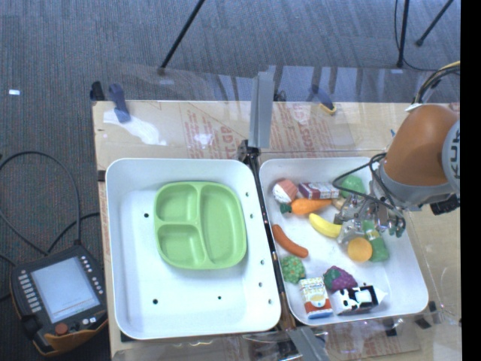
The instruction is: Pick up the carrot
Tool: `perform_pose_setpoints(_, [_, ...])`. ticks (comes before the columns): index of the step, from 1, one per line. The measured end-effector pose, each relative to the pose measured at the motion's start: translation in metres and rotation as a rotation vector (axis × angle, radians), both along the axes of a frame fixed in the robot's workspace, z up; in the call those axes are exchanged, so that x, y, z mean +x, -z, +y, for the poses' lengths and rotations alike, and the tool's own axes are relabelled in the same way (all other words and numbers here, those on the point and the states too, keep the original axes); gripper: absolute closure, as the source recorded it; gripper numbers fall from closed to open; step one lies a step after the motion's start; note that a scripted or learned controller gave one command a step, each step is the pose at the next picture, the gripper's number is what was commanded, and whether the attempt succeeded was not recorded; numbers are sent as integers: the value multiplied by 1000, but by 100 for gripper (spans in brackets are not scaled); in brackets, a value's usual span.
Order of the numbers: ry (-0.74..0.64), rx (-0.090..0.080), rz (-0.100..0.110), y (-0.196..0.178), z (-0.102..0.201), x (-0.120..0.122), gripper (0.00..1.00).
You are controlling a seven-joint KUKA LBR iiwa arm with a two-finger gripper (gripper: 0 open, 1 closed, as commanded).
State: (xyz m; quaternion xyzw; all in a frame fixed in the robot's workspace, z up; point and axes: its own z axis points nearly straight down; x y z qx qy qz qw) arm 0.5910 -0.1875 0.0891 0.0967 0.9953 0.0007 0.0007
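Observation:
The carrot [310,207] is orange with a green leafy end, lying crosswise in the upper part of the right bin [406,295]. My gripper [367,226] hangs to its right, low over the bin's right half, above a yellow banana [324,226] and an orange fruit [359,250]. The gripper stands apart from the carrot, with nothing visibly held. The wrist and cabling hide the fingers.
The right bin also holds a red sausage [289,241], broccoli [293,268], a purple grape bunch [340,279], a small juice carton [316,295], a cow-patterned carton [358,298] and a snack packet [318,190]. The left bin [135,292] carries a green divided plate [201,224].

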Motion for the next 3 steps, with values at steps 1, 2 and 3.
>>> perform_pose_setpoints(1, [-1,0,0,0,0,0,0])
perform_pose_setpoints(2, [81,-1,-37,-8,54,-62,0])
perform_pose_setpoints(3, [424,0,1,2,74,10,0])
